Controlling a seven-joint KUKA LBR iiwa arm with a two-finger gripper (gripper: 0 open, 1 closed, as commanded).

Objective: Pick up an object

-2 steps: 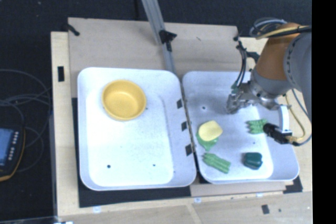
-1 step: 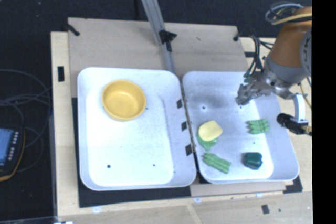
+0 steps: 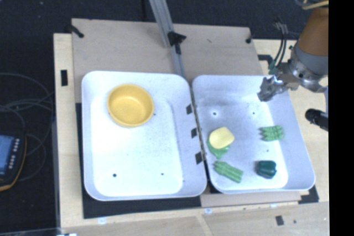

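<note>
Above the right bin [image 3: 287,119], near its far right corner, the gripper [image 3: 266,90] hangs with nothing visibly held; its opening cannot be told. The nearest object, a light green piece [image 3: 271,132], lies below it; a misaligned descent would likely miss it.

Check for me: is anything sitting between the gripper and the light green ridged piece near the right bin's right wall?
Nothing visible does. The gripper hangs over the upper right of the right bin, and the light green ridged piece lies below it in the view, with bare white floor between. The dark green object sits beyond it.
</note>
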